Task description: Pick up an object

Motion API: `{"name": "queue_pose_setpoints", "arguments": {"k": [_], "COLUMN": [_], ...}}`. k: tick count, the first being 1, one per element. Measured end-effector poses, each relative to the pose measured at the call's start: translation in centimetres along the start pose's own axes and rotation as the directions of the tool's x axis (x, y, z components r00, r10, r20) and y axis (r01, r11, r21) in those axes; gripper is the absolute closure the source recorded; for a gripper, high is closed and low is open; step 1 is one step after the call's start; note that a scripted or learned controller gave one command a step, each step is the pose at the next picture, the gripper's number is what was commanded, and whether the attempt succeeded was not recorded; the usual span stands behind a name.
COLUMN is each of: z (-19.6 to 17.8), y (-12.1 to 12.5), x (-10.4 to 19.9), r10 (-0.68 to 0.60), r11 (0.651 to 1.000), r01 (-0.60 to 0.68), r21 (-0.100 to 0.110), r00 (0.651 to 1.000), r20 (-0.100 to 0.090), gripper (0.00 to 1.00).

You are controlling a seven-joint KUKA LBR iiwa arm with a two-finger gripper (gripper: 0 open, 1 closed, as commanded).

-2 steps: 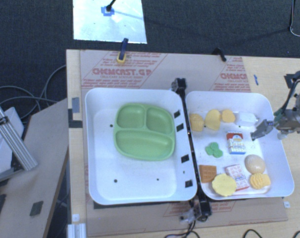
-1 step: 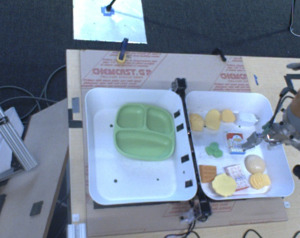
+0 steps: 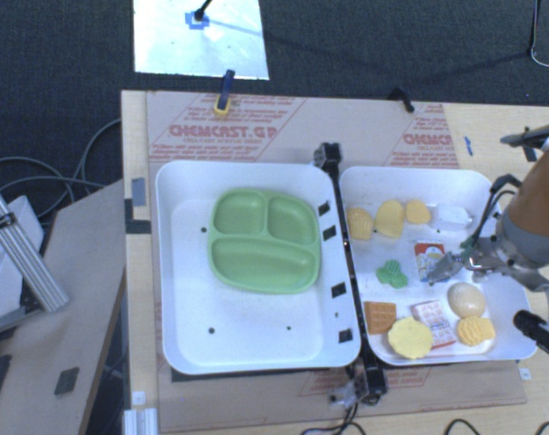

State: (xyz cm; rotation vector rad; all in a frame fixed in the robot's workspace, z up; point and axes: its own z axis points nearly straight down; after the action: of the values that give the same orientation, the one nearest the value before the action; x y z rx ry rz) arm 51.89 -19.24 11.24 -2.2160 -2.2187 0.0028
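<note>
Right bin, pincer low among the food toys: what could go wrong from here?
1. The pincer sits by the red-and-white packet, a flat piece that may slip from a pinch.
2. The egg and green piece lie close; closing or lifting could knock them.
3. The right bin is crowded, so the pincer may catch two items.

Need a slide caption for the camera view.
Gripper low over toy food in the right bin; green divided plate in the left bin.
</note>
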Motion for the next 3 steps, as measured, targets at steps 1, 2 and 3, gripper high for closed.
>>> {"name": "queue_pose_setpoints", "arguments": {"k": [1, 2, 3], "z": [3.1, 2.0, -2.4], "y": [0.0, 0.1, 0.8], "x": [0.0, 0.0, -0.5], "r10": [0.0, 0.0, -0.003], "r11": [1.0, 1.0, 1.0], "r01": [0.0, 0.0, 0.003], "r21": [-0.002, -0.005, -0.009], "r00": [1.0, 1.0, 1.0], "r20": [0.001, 0.001, 0.004], "gripper": [0.0, 1.0, 1.0]}}
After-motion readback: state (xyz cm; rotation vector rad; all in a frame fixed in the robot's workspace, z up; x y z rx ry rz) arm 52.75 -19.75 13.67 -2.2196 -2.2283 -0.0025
